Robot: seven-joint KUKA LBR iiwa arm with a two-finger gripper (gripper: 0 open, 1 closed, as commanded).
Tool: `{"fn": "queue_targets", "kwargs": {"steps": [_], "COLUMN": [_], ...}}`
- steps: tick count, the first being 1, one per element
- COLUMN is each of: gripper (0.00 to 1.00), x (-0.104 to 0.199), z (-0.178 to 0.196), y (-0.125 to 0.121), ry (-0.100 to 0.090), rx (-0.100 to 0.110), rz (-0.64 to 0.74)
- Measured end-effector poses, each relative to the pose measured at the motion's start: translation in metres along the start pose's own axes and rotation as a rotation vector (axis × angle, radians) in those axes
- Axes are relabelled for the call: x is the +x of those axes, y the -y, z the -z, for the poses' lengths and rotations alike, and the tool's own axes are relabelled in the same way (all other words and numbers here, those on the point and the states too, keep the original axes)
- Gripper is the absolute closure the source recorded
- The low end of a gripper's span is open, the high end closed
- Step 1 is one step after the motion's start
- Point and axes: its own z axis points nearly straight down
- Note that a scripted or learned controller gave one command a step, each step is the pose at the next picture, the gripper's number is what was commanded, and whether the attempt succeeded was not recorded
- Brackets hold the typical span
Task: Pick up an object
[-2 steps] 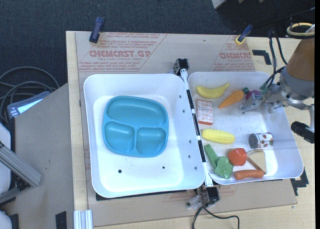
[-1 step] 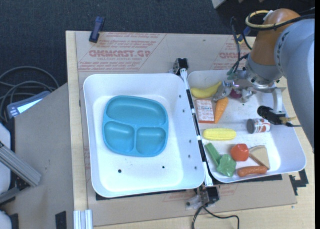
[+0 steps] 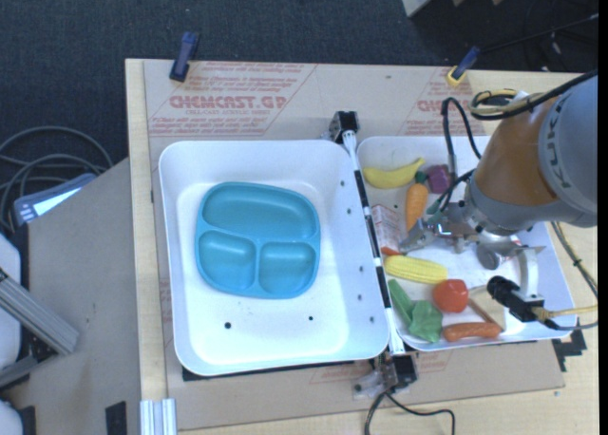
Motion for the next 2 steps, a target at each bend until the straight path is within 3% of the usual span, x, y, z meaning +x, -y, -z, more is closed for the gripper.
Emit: {"fn": "queue_targets", "kwargs": {"steps": [1,2], "gripper": [0.00,1.00], "x": [0.009,0.009], "z": [0.001,0.011], "y": [-0.073,-0.073], "ry": [0.001,0.002], "rx": [-0.002,-0.004], "rz": [0.001,0.001]}}
